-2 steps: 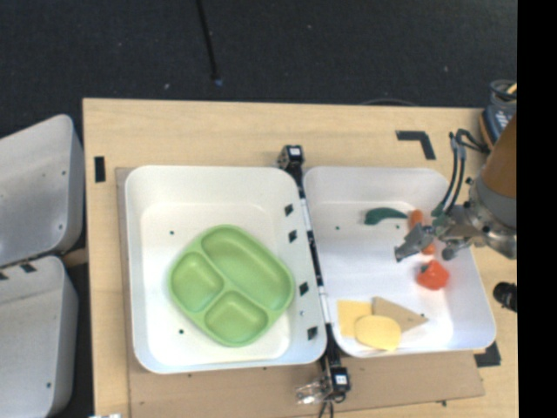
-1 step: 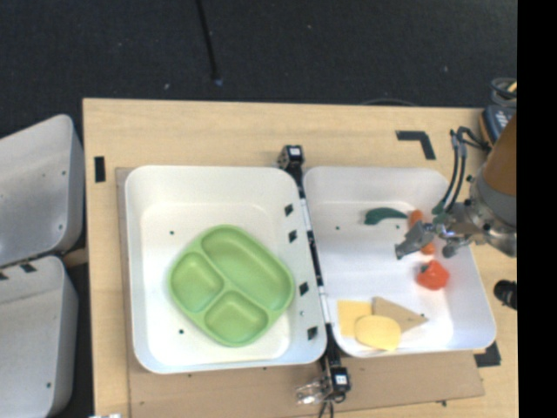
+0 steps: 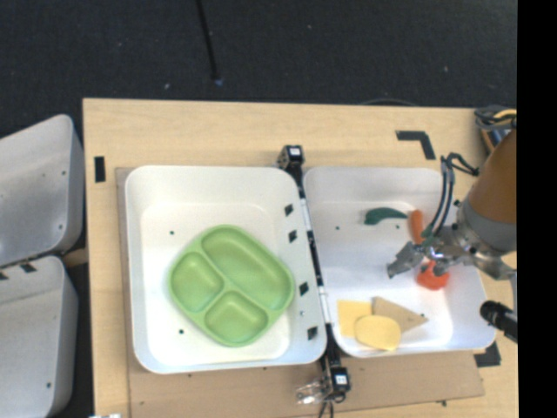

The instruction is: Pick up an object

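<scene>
My gripper [image 3: 428, 261] hangs open over the right part of the right bin [image 3: 348, 194]. A small red-orange object [image 3: 431, 277] lies directly under it, partly hidden by the gripper. An orange stick [image 3: 416, 225] and a dark green curved piece [image 3: 385, 216] lie just behind it. Towards the bin's front lie a yellow square slice [image 3: 350, 314], a tan wedge [image 3: 402, 311] and a yellow oval [image 3: 378, 332]. The arm's grey and orange wrist [image 3: 494, 198] comes in from the right.
The left bin [image 3: 152, 198] holds a light green divided plate [image 3: 230, 284]. A divider with black clips [image 3: 306, 242] runs between the bins. The wooden bench [image 3: 218, 129] surrounds both bins, and white panels [image 3: 35, 190] stand at the far left.
</scene>
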Robot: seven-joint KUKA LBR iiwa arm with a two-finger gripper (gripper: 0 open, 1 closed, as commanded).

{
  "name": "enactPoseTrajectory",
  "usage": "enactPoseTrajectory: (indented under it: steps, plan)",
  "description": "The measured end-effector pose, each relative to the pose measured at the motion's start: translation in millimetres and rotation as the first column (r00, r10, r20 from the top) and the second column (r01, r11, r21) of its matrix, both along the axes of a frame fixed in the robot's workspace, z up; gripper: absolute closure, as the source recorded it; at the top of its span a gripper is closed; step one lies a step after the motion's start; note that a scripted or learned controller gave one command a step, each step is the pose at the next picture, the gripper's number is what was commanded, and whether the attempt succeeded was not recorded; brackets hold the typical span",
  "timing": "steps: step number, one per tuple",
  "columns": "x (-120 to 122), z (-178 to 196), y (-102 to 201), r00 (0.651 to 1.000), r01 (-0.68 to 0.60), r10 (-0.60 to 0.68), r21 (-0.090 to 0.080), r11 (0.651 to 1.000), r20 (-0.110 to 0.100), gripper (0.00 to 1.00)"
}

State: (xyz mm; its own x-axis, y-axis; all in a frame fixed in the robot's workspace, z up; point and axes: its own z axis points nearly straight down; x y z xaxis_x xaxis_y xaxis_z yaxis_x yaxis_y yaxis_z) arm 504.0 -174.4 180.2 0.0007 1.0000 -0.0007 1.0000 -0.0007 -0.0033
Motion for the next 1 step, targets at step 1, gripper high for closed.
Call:
enactPoseTrajectory:
  steps: [1]
  plan:
    - [-7.5, -45.2, 1.0, 1.000, 0.000, 0.000, 0.000, 1.000, 0.000, 0.00]
